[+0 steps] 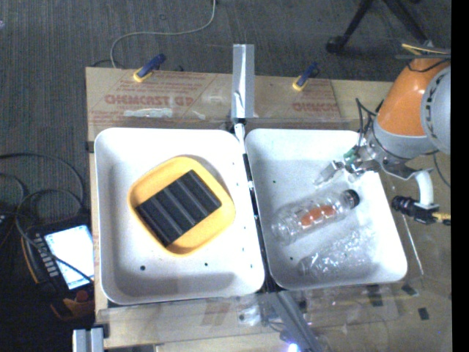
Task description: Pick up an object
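A clear plastic bottle with a black cap and orange contents lies on its side in the middle of the right bin. A crumpled clear plastic bag lies near that bin's front right corner. In the left bin rests a yellow pad with a black ribbed top. My gripper hangs over the right bin's back right area, just above and behind the bottle's cap end, with nothing seen in it. The grey arm with its orange band reaches in from the right.
A metal divider post stands at the back between the bins. Two blue-and-yellow clamps hold the cardboard backing. A tablet and cables lie on the floor at the left.
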`<action>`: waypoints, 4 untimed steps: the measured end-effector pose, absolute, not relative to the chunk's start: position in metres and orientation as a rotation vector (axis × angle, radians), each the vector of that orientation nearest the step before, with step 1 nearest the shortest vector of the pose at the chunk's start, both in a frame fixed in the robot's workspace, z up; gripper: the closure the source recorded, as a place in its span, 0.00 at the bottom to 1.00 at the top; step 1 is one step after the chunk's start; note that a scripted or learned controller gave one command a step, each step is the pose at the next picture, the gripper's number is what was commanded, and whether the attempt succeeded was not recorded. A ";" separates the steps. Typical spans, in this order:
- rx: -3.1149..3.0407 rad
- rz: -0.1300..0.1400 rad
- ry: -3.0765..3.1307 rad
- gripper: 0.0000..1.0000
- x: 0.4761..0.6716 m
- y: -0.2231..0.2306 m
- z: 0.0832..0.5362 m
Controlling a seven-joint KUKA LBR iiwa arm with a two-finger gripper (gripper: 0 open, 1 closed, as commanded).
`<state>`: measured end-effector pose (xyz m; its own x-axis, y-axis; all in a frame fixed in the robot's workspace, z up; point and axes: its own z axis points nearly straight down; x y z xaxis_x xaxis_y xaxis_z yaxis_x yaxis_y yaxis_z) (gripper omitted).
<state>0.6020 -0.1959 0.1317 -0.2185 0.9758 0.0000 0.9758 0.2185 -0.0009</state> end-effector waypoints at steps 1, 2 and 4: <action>-1.841 -0.009 -2.560 0.00 0.566 -0.208 0.091; -1.975 -0.019 -2.449 0.00 0.634 -0.215 0.091; -1.826 0.001 -2.557 0.00 0.484 -0.201 0.167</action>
